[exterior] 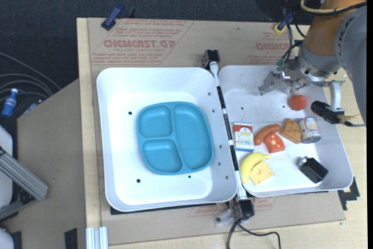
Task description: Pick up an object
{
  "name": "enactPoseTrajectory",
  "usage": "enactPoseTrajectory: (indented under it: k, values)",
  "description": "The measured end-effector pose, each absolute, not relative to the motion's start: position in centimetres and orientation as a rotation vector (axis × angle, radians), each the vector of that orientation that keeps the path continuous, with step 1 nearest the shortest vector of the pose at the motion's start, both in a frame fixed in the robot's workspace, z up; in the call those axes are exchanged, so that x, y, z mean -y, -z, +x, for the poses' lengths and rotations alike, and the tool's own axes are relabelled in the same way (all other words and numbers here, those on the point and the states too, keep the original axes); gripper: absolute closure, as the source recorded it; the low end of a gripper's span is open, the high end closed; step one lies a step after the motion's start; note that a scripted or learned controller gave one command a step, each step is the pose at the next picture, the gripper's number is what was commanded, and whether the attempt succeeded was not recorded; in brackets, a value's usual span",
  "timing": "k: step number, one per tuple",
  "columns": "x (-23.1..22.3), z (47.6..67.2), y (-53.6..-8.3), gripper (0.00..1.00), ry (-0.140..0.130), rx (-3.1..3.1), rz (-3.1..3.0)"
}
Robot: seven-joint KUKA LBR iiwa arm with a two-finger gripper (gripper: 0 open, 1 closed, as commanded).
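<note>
Pincer [284, 80], upper right: spread, nothing between fingers. Arm [332, 32] cut off at frame edge. Tabletop [145, 44] print: "CHEMCAST".

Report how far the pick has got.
Done: the grey arm's gripper has reached the far end of the right white bin, above the small red ball. In hand: nothing visibly held. Left: the whole grasp and lift. The ball, the orange sausage, the yellow banana, the small tin can and the black block all lie on the bin floor.
</note>
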State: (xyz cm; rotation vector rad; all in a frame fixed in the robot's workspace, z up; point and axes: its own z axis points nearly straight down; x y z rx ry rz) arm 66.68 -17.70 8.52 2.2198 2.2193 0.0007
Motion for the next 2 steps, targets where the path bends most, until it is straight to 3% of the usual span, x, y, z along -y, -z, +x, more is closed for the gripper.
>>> enactPoseTrajectory:
  k: [1,2]
  values:
    - [18.2,66.7,-8.5,0.00,-0.001,-2.219,2.219]
    - [18.1,66.8,-9.6,1.00,-0.002,-2.218,2.216]
